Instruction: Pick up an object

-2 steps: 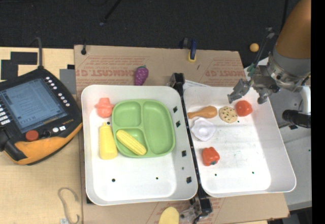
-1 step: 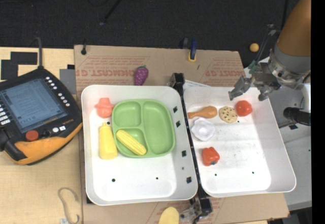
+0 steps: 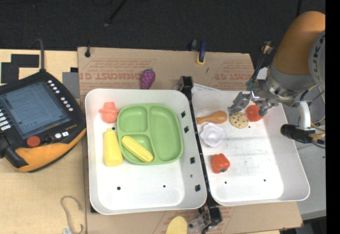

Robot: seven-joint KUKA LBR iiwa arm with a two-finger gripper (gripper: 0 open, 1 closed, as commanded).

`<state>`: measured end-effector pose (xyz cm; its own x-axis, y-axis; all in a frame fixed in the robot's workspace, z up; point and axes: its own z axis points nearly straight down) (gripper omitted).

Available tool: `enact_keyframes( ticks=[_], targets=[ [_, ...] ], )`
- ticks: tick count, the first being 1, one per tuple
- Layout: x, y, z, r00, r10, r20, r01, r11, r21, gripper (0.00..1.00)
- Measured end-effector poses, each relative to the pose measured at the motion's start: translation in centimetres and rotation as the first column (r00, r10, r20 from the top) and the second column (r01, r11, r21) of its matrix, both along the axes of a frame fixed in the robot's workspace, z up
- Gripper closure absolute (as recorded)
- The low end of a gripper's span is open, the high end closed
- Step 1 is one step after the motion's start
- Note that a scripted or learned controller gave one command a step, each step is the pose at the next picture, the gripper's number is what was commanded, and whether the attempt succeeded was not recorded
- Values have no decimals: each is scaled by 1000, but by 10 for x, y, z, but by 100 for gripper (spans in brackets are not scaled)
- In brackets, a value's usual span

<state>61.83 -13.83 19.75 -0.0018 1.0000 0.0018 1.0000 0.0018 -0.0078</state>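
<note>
The two-finger gripper (image 3: 249, 104) is seen over the far part of the right white bin (image 3: 289, 188), with its fingers spread apart. A small round red plastic toy, seemingly a tomato (image 3: 254, 113), lies partly between and just below the fingertips; whether it is actually clasped cannot be told, so nothing is judged to be held.

Touching or just beside the red toy, on the side away from the arm's wrist, a flat round tan cookie with dark chips (image 3: 239, 120) is found. Further out from the gripper in the same direction lies a tan plastic drumstick (image 3: 212, 118), and nearer the camera from there a crumpled white cup-like piece (image 3: 212, 135). A red plastic bell pepper (image 3: 220, 163) rests well apart from the gripper, toward the near edge of the bin.

The red toy is judged to be light, hollow and stiff, with a smooth curved skin that could slip out of a shallow pinch. It would best be taken across its widest middle, with the fingers lowered well past its crown. The cookie so close by could be nudged or caught along with it.

In the left bin, a green divided plastic tray (image 3: 164, 137) is seen, well away from the gripper.
</note>
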Motion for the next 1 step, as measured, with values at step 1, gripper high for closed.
enact_keyframes(
  ticks=[1],
  targets=[
    [-1,-2,-44,1000,-1,2,1,1000,-1,0]
  ],
)
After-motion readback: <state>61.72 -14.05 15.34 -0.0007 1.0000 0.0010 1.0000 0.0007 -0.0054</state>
